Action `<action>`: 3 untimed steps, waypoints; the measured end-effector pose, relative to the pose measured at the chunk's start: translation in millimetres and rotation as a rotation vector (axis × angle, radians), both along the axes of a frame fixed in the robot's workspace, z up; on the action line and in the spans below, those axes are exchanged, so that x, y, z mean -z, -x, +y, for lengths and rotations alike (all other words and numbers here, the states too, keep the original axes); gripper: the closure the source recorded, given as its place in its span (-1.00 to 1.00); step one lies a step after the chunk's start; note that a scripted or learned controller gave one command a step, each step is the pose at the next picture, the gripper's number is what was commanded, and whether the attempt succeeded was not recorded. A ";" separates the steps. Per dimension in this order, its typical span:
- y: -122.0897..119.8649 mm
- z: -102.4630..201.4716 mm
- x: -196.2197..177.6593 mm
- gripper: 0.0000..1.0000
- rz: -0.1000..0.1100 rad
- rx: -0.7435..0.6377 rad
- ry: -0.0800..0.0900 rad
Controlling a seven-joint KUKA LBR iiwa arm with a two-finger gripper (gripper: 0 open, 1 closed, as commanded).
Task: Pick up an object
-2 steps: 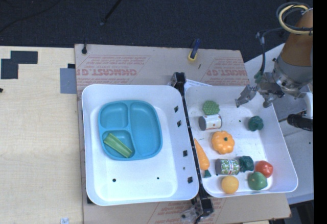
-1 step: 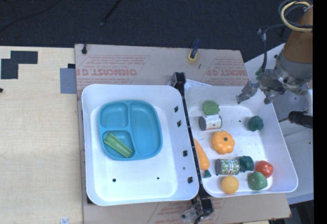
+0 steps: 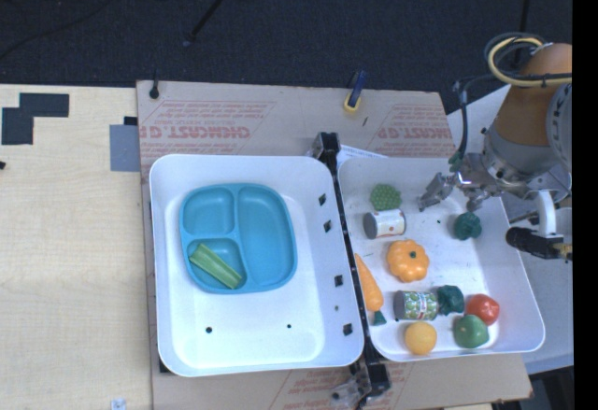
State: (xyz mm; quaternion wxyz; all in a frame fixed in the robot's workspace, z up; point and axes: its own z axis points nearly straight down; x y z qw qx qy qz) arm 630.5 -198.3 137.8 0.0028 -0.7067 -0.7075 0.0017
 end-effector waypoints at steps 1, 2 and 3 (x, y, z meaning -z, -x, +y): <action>-0.1 2.5 52.6 -1.00 -0.002 -0.003 0.001; -0.8 2.4 39.6 1.00 -0.004 -0.005 0.001; 1.6 -3.0 -23.3 1.00 -0.010 0.003 0.003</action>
